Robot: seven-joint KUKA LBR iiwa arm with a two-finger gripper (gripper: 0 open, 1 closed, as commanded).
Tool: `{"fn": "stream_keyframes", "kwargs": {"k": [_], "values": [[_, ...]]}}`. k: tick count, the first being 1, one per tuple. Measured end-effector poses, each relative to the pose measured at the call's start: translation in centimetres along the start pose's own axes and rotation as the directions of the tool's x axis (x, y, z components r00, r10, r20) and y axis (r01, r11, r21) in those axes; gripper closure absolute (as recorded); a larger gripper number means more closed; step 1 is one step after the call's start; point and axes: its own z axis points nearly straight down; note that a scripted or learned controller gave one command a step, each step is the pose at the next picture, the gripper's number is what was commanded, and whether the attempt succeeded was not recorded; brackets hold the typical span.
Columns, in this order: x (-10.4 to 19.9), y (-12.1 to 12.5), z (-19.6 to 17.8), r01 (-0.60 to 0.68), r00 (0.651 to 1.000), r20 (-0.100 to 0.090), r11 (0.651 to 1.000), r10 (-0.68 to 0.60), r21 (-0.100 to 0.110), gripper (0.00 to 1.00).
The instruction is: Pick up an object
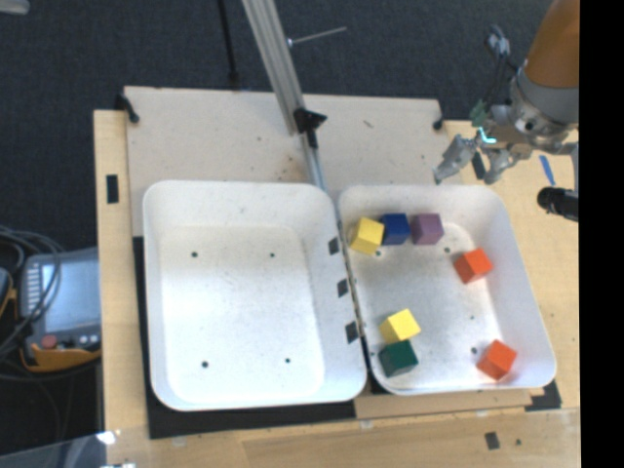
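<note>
just one fixed cam up high, angled down at both shallow white plastic bins (244, 291), sitting left-below the two-finger gripper (468, 162).

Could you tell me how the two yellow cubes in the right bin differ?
The upper yellow cube sits near the bin's far left corner, touching a blue cube; the lower yellow cube sits nearer the front, against a green cube. The upper one ends a row of three; the lower one is in a pair. Both look alike in colour and size.
</note>
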Motion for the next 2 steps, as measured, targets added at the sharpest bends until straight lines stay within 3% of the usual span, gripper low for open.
{"fn": "stream_keyframes", "kwargs": {"k": [1,2], "values": [[-0.1,0.0,-0.4,0.002,1.0,0.005,1.0,-0.002,-0.004,0.0],[-1.4,-0.4,4.9,-0.004,1.0,0.005,1.0,0.004,0.001,0.0]]}}
